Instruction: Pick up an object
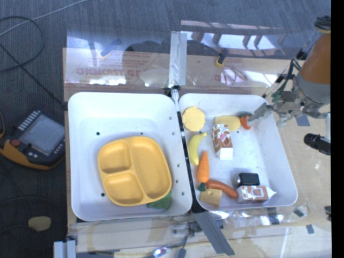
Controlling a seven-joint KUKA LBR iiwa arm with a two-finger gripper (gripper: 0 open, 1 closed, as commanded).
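Hand [262, 112] poised at right bin's [285, 160] rim, near small orange piece [245, 122].

right bin [279, 144]: carrot [202, 167], banana [194, 147], cartons [221, 140], mixed toy food.

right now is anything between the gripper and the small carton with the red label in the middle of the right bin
Nothing visible blocks it. The gripper sits at the right white bin's upper right edge. The small red-labelled carton stands free on its right side, with the round yellow piece just behind it.
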